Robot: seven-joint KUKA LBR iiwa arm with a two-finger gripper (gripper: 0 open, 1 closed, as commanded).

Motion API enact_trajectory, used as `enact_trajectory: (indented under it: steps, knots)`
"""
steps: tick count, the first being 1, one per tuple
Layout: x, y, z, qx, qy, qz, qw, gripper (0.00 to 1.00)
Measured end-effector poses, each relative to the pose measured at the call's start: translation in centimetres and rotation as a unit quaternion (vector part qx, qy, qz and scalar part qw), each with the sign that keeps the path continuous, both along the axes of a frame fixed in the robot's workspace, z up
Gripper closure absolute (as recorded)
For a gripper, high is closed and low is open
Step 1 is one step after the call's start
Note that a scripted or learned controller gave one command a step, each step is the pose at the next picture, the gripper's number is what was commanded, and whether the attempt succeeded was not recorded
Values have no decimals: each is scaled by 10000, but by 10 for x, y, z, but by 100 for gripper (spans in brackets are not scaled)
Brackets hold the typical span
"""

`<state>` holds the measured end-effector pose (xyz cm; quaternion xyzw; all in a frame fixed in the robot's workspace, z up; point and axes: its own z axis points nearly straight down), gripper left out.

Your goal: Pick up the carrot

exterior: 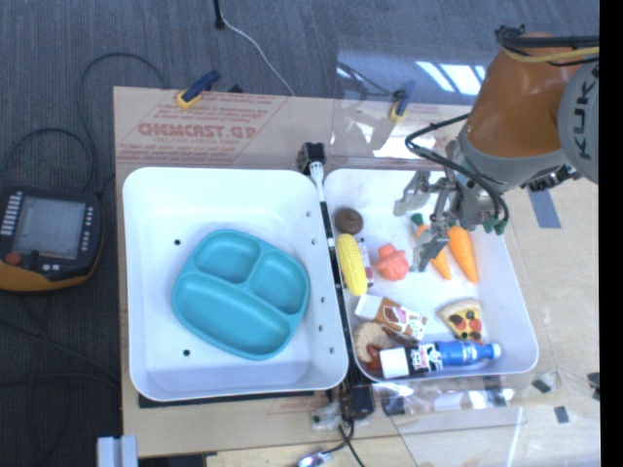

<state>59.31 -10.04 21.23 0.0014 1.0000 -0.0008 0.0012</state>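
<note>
Carrot [462, 250] beside bin's right wall [518, 290]

- A robotics lab: grey carpet floor [97, 27] with loose black cables [58, 154].
- A teach pendant [44, 236] lies beside the bench.
- Clamps [198, 87] hold a cardboard sheet [195, 134] under two white bins [136, 290].

Orange carrot [463, 250], lying in right bin, pointed tip toward bin's front
</note>
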Motion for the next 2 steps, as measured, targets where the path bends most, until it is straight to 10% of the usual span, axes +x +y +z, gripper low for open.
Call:
enact_trajectory:
  steps: [1, 2]
  knots:
    - [12, -59, -119, -4, -62, -407, 9992, 0]
    - [15, -58, -108, -22, -97, -401, 9991, 100]
